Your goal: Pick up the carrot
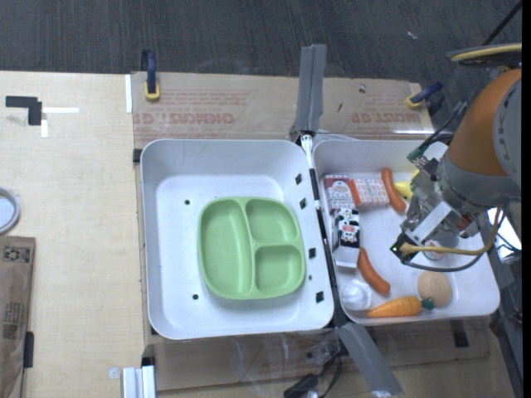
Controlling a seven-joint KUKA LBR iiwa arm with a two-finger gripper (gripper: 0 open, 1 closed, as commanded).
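Carrot (pixel 397 307) is in the right bin (pixel 469 303), flat against the near wall, roughly parallel to it. Tip points left, green stub points right. The stub sits just beside a beige ball (pixel 434 288), possibly touching; I can't tell from here.

Gripper (pixel 425 206) hangs over the right half of the same bin, on the arm (pixel 489 131) coming in from the right. It's above the carrot in my view and clearly apart from it, no contact. The beige ball sits between the two, a bit to the right. I can't tell how far the gripper is open, and I can't see anything held in it.

Other clutter in that bin:
- Orange-red sausage (pixel 373 272) lies on a slant just up-left of the carrot, near but not touching.
- White lump (pixel 355 293) sits left of the carrot's tip, at the bin's near-left corner.
- Small black-and-white toy (pixel 348 227) and a red-patterned card (pixel 344 192) lie along the left side.
- Second sausage (pixel 390 189) sits at the far side with a yellow piece (pixel 403 189) next to it, both just left of the gripper.

Left bin (pixel 170 247) holds a green divided plate (pixel 249 247).
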